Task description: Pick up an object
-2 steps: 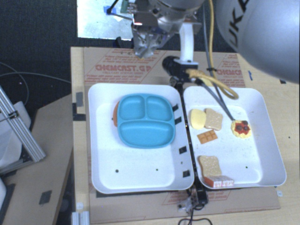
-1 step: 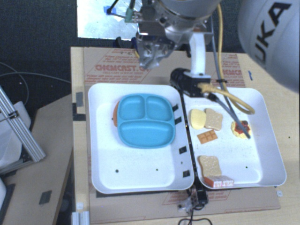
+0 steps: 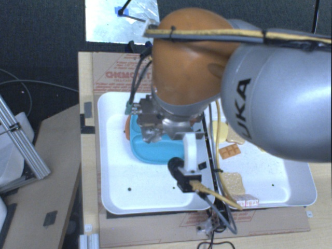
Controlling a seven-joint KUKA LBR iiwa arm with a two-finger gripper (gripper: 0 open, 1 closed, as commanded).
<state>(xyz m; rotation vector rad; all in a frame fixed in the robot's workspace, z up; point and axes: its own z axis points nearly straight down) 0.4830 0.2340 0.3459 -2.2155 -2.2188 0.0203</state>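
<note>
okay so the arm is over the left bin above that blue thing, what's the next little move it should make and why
Probably a short, straight descent. The wrist hangs over the blue dish in the left bin, and the arm's bulk hides the claw, so contact cannot be confirmed. If it already touches, closing would come next.

A dark carpeted floor (image 3: 41, 30) is surrounding the light wooden table (image 3: 52, 154); a shiny foil sheet (image 3: 120, 12) is lying behind it.

Bench (image 3: 62, 139) under two white bins (image 3: 135, 191)
</note>
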